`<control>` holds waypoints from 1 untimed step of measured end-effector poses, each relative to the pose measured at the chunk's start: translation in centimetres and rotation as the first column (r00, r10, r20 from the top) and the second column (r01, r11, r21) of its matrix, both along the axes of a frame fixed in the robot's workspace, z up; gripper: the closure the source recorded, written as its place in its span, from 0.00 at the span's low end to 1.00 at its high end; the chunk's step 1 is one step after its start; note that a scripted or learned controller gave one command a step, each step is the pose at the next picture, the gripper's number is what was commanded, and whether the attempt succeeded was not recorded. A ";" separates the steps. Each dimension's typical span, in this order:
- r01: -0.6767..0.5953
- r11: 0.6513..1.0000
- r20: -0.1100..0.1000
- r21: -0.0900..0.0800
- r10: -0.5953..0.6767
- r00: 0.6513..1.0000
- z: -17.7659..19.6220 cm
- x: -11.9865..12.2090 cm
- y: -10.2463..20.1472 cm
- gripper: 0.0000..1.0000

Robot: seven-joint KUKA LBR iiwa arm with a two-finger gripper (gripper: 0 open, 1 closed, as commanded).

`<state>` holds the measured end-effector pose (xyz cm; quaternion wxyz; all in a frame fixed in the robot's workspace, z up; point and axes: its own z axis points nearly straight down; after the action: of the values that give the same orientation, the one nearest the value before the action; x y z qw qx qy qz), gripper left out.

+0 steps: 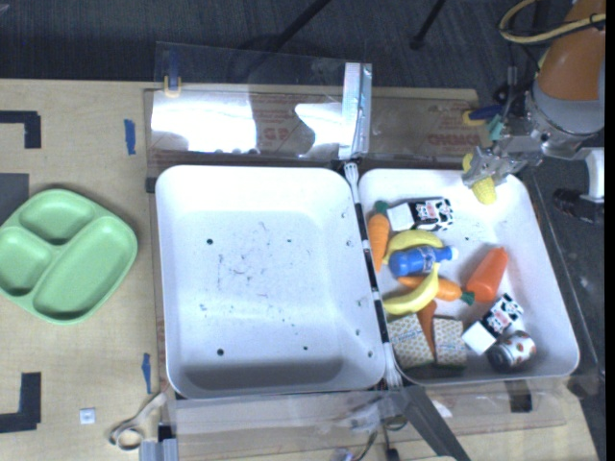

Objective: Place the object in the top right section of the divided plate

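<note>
A pale green divided plate (63,254) lies on the wooden bench at the far left, outside the bins. My gripper (488,173) hangs over the far right corner of the right bin (553,286). A small yellow object (485,192) sits between its fingertips, and the gripper is shut on it. The object hangs just above the bin's back rim, apart from the toys below.
The right bin holds several toys: a carrot (379,236), a black-and-white carton (430,213), a blue bottle (418,260), a banana (415,298), an orange bottle (487,272) and crackers (413,339). The left bin (255,277) lies between the gripper and the plate. A clear panel (250,113) stands behind it.
</note>
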<state>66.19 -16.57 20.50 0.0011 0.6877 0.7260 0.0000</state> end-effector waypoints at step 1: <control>-0.070 0.997 0.024 -0.007 0.070 0.997 -8.1 -1.6 4.2 1.00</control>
<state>64.58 -12.39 12.37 0.0121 0.6617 0.7497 0.0061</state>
